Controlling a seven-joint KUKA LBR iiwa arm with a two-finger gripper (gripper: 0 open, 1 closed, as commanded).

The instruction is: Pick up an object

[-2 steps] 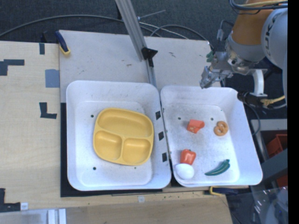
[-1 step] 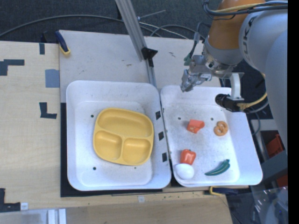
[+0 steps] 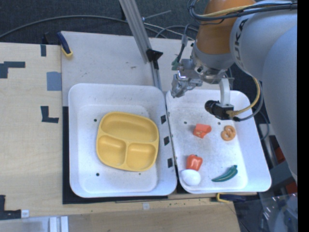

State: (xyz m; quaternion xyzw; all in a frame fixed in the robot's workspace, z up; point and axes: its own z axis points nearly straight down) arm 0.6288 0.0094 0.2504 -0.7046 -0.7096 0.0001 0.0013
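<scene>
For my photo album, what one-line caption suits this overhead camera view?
Robot arm's tool hovers at the right bin's far corner, toy food scattered below, a yellow plate alongside.

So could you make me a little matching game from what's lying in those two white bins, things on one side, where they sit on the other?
Things:
1. yellow plate
2. white egg
3. green pepper
4. pretzel

Places:
A. right bin, near its right wall, about halfway up
B. left bin, in the middle
C. right bin, front left corner
D. right bin, near the front edge, right of the egg

Pairs: 1-B, 2-C, 3-D, 4-A
</scene>
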